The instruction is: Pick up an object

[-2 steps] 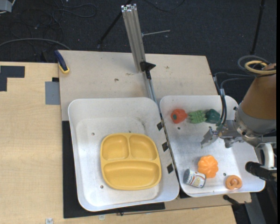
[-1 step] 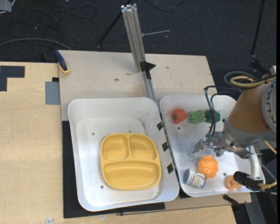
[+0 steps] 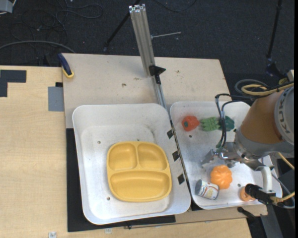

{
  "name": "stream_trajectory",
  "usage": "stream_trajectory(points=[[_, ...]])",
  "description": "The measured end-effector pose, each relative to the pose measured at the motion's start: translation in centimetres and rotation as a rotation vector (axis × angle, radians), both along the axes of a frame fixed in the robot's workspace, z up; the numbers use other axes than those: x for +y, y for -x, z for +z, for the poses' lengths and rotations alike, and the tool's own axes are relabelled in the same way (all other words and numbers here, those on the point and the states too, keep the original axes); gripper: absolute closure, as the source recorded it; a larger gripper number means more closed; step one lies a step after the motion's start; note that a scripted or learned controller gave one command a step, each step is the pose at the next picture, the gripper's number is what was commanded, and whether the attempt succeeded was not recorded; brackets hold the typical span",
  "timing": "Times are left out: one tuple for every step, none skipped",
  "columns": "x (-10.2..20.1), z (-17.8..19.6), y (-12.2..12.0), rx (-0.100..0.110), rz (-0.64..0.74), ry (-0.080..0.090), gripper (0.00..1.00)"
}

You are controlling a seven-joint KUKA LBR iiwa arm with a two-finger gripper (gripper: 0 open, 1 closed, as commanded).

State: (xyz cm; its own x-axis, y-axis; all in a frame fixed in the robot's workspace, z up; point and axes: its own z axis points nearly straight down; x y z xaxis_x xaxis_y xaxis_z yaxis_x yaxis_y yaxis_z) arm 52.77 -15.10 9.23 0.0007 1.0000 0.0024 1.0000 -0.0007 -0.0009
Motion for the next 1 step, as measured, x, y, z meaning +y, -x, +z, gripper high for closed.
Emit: stream_trajectory(points=[[0.08, 1.19, -0.28, -0.008, -0.002, -0.003, 1.0]])
